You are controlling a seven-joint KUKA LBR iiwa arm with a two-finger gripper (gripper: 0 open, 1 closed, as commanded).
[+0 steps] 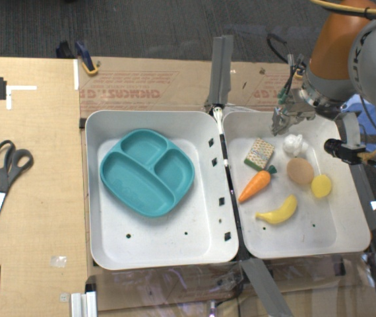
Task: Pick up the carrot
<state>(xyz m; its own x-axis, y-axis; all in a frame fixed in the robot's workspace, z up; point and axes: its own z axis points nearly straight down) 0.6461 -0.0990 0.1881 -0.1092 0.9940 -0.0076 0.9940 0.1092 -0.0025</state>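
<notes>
An orange carrot [255,185] with a green stub lies in the right bin [346,243], near its left wall, pointing down-left. My gripper [282,125] hangs over the far edge of that bin, up and to the right of the carrot and well apart from it. Nothing shows between its dark fingers, and their spread is too small to read.
Around the carrot lie a speckled sponge block [260,152], a white lump [294,144], a tan egg [300,171], a yellow lemon [321,186] and a banana [278,211]. A teal divided plate [147,172] fills the left bin [102,243]. Scissors [4,170] rest on the bench.
</notes>
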